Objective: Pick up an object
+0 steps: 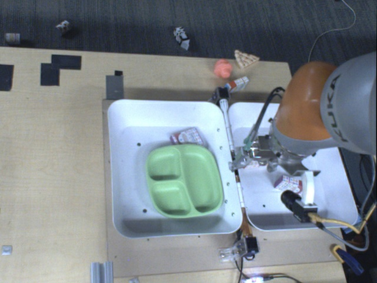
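Observation:
A green three-compartment plate (184, 178) lies in the left bin (121, 158). A small red-and-white packet (187, 136) sits just behind it. In the right bin (333, 175), another small red-and-white packet (290, 184) lies partly under the wrist. My gripper (247, 153) hangs low over the right bin's left side, close to the wall between the bins. The arm's grey and orange body covers much of that bin. Nothing shows between the gripper's tips.
Behind the bins on the bench lie a pink ball (223, 68), a wedge-shaped toy (245, 58) and a small red-tipped tube (235, 85). A metal rod (226, 119) runs along the divider between the bins. Dark blocks (59, 68) sit at the far left.

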Controlling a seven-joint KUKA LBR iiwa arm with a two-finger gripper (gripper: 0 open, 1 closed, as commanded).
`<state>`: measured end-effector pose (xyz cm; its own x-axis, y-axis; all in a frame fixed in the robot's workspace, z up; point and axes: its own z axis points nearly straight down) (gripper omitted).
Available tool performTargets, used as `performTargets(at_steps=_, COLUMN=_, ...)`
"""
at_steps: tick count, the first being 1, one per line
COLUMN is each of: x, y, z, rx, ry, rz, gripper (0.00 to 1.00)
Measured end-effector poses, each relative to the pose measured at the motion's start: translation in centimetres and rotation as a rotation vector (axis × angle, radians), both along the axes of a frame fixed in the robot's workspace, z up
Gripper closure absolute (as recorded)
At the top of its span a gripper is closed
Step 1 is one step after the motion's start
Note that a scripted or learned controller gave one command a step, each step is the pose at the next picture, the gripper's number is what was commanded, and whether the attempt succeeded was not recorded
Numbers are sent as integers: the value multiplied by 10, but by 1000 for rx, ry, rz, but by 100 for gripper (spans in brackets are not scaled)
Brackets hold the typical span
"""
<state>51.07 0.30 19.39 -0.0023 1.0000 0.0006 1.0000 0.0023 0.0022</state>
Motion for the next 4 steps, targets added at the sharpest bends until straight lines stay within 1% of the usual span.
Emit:
performTargets(at_steps=2, x=0, y=0, z=0, rx=0, ry=0, rz=0, gripper=0)
performTargets(at_steps=3, x=34, y=-92, z=-68, rx=-2, ry=1, rz=-2, gripper=0)
performTargets(at_steps=4, x=75, y=-98, z=-104, rx=2, ry=-7, rz=5, gripper=0)
